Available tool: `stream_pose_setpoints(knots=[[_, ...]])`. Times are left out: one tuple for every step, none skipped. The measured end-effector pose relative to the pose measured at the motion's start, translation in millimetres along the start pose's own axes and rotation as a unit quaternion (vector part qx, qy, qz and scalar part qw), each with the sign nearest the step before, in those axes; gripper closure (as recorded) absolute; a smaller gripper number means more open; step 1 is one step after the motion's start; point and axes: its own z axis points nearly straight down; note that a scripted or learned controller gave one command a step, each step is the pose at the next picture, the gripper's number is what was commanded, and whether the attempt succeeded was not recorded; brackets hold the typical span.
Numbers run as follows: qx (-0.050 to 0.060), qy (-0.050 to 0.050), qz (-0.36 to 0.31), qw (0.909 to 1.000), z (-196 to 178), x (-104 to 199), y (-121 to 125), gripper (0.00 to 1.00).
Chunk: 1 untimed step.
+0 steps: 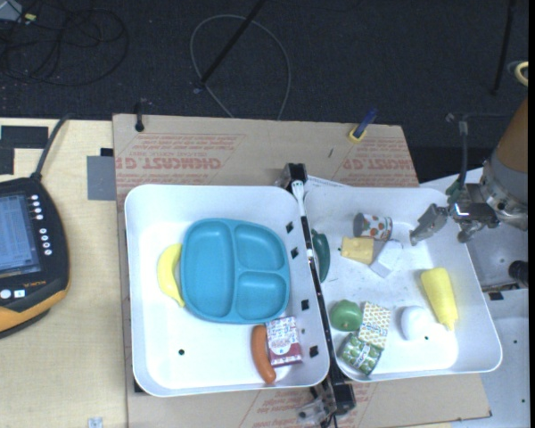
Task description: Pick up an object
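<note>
Gripper point(439, 221), state indeterminate and nothing seen held, is positioned just above-right of the corn cob point(440, 296), whose long axis runs down-right.

Lighting here is pretty even and soft, coming from overhead as far as we can tell. The two white bins point(152, 239) are the brightest thing in view and run close to blown out, so their walls lose detail. Shadows are weak: we only get thin soft ones under the blue tray point(234, 270) inside the left bin. Above the bins the dark floor point(250, 43) goes nearly black, with cables barely readable. To the left of the bins the tablet screen point(4, 234) glows bluish and washed out. The whole picture is soft and grainy, small labels in the right bin are smeared, and the arm point(508, 176) at the right of the bins looks blurry.
</note>
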Motion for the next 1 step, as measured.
stream_pose_setpoints(knots=[[0.005, 0.001, 0.001, 1.0000, 88.3, -16.2, -42.6, 0.00]])
